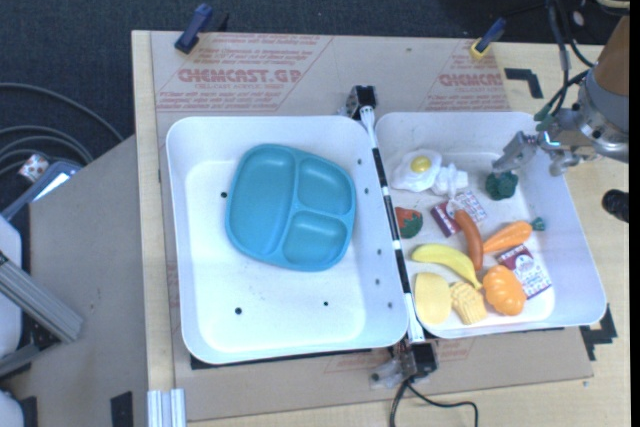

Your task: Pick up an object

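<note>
While the blue divided plate (pixel 291 206) sits alone in the left bin (pixel 200 315), toy food crowds the right bin (pixel 585 300), where the gripper (pixel 532 155) hovers with fingers spread, holding nothing, just beside a dark green piece (pixel 502 183), its likely target.

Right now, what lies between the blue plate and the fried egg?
In the camera view, the two bins' adjoining rims lie between the blue plate and the fried egg.

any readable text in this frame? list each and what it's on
"CHEMCAST.G.P" in red, on the brown board behind the left bin; repeated, partly legible, behind the right bin.
Smaller red lines beneath both: blurred.
Print on two small packets in the right bin: too small.
</note>
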Controlling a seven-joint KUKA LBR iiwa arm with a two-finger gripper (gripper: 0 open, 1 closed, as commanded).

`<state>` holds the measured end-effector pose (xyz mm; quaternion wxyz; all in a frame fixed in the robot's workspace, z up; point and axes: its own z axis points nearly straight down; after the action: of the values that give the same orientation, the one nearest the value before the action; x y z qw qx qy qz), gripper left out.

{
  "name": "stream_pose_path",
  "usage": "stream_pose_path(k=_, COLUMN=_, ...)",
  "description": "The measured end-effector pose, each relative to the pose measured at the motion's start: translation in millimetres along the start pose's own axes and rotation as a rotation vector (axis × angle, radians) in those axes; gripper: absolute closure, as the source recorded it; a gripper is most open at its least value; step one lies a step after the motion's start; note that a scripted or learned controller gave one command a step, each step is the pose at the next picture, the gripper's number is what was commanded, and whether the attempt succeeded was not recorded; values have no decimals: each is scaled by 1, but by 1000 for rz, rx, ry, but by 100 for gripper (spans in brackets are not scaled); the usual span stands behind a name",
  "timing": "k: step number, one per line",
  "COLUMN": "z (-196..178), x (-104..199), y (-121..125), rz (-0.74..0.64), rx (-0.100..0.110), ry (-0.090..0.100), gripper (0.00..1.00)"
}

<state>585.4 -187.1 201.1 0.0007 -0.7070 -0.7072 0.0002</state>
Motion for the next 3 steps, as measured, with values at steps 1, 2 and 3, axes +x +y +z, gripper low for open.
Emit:
stream_pose_path(k=1, z=117, x=-24, y=39, rz=-3, rx=-1, ry=4, gripper=0)
stream_pose_path(k=2, z=106, x=-26, y=39, rz=-2, rx=-2, ry=-1, gripper=100)
stream_pose_path(k=3, z=115, x=60, y=25, rz=-1, rx=-3, ry=1, gripper=100)
